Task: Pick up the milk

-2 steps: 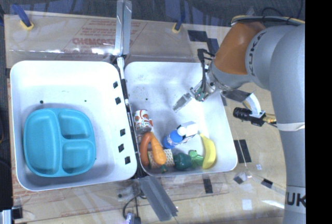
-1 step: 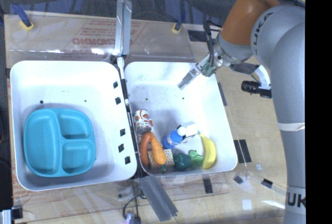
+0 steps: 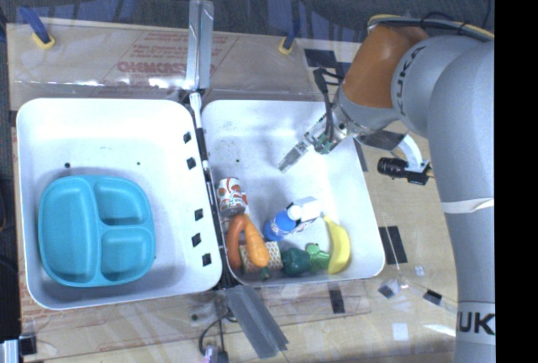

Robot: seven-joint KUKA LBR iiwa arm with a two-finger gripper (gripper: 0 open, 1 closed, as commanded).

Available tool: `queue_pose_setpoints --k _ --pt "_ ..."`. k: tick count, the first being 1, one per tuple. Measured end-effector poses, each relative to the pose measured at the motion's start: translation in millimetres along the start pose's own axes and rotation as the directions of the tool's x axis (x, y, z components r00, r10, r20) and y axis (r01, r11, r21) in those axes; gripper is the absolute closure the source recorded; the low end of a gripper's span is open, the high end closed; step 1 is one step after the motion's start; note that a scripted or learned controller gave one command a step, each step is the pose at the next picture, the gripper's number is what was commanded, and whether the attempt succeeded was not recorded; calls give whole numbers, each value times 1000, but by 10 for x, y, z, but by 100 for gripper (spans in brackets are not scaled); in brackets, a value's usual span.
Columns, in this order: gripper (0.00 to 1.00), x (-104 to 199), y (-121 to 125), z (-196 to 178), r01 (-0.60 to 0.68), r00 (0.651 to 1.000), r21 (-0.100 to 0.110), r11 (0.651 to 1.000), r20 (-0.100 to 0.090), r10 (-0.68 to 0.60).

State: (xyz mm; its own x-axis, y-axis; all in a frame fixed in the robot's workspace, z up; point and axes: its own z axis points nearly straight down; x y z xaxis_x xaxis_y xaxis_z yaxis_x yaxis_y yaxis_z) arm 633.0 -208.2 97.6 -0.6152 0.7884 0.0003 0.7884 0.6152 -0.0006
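Milk [image 3: 292, 217] (a small blue and white bottle, lying on its side) is observed in the right bin [image 3: 252, 122], near its front wall, between a red-labelled can [image 3: 232, 196] and a banana [image 3: 339, 245], with an orange carrot-like item [image 3: 245, 242] and a green vegetable [image 3: 298, 260] just in front. A blue divided tray [image 3: 97, 229] is noted in the left bin [image 3: 92, 122]. The gripper [image 3: 294, 157] is seen above the right bin's bare floor, well apart from the milk, nothing being held; whether its fingers are parted cannot be told.
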Motion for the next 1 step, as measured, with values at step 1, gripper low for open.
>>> queue_pose_setpoints --k 1 --pt "0 252 -330 45 42 999 -1 999 1 -42"
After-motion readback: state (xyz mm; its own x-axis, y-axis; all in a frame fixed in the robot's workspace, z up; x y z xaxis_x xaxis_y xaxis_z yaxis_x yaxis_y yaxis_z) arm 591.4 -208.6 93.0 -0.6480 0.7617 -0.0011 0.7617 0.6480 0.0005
